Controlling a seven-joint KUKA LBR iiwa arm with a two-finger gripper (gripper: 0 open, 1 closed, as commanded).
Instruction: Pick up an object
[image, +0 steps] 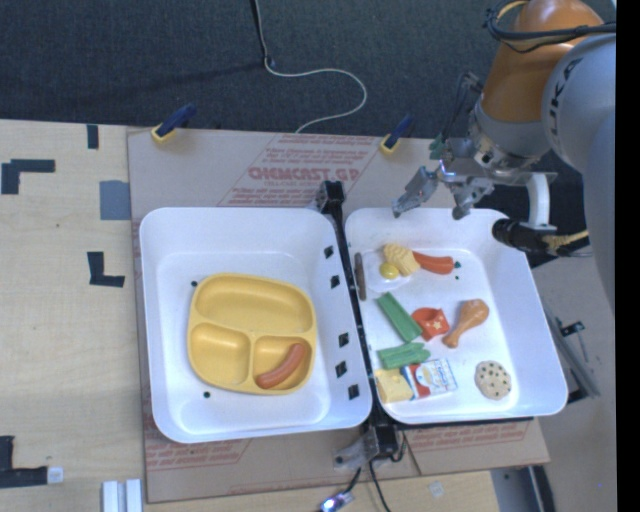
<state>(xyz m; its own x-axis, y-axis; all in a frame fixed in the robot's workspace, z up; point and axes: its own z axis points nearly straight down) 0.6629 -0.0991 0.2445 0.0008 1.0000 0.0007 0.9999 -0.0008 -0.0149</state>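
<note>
Nearest the camera, a yellow cheese block (392, 386) and a small carton (434, 377) lie along the right bin's (545, 345) front, with a cookie (492, 379) beside them. Behind sit two green pieces (399, 318), a red chunk (431, 322), a drumstick (467, 320), a chili pepper (433, 263) and a corn-like toy (399, 262). The left bin (165, 330) holds a yellow divided plate (240, 305) with a sausage (283, 366). The gripper (434, 201) hangs spread and bare above the right bin's rear rim.

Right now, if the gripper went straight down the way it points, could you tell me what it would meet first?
Probably the back rim of the right bin, above the corn and red pepper. The open gripper hangs there, though depth is uncertain.
</note>
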